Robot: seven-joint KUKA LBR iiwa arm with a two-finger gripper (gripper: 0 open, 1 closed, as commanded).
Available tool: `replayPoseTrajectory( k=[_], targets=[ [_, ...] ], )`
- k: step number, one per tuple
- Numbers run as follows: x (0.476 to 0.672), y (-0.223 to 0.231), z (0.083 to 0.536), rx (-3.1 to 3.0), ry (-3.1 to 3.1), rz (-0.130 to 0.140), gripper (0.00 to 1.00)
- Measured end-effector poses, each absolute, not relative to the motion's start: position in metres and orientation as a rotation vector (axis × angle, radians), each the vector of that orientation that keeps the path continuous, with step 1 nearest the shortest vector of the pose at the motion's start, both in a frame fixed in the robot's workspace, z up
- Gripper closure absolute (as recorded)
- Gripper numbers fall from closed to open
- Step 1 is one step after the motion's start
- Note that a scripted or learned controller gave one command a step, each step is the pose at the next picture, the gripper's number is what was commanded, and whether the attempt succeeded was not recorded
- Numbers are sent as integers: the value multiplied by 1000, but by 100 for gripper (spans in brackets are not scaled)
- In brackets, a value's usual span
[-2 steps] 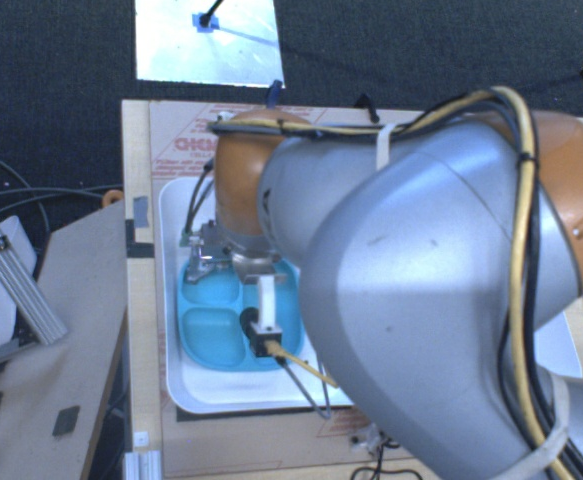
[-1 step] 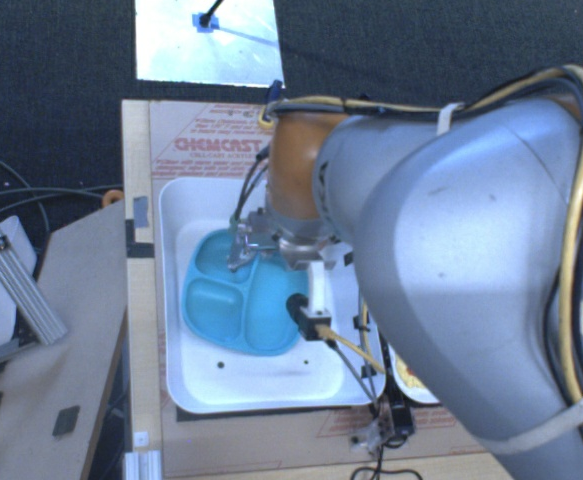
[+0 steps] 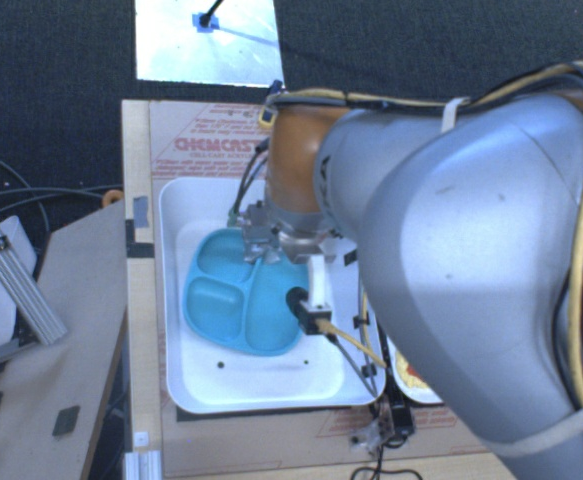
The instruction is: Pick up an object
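A blue divided plate (image 3: pixel 226 298) lies tilted in the left white bin (image 3: pixel 201 373), its far end towards the bin's back wall. My gripper (image 3: pixel 260 246) hangs low over the plate's far right part, just under the orange wrist band (image 3: pixel 293 163). The wrist body hides the gripper's tip, and whether it touches the plate cannot be made out. A black fitting with a yellowish cable (image 3: pixel 316 320) juts from the wrist over the plate's right rim.
The big grey arm (image 3: pixel 471 268) covers most of the right bin; a sliver of it (image 3: pixel 411 380) shows with something yellow and orange inside. A cardboard sheet (image 3: pixel 206 138) lies behind the bins. A metal rail (image 3: pixel 11 268) lies on the bench at left.
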State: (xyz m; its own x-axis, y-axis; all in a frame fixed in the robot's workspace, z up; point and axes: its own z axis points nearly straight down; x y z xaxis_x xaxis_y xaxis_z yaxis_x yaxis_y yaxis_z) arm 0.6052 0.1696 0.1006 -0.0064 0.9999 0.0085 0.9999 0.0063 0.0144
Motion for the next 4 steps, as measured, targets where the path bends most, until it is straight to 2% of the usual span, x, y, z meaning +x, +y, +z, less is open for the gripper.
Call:
replayPoseTrajectory(
  k=[1,2,3,4],
  targets=[
    [516,221,93,2217,2198,18,100],
    [496,159,94,2211,2212,56,100],
    [559,203,90,2214,2218,2,100],
    [519,151,93,2213,2215,44,100]
  ],
)
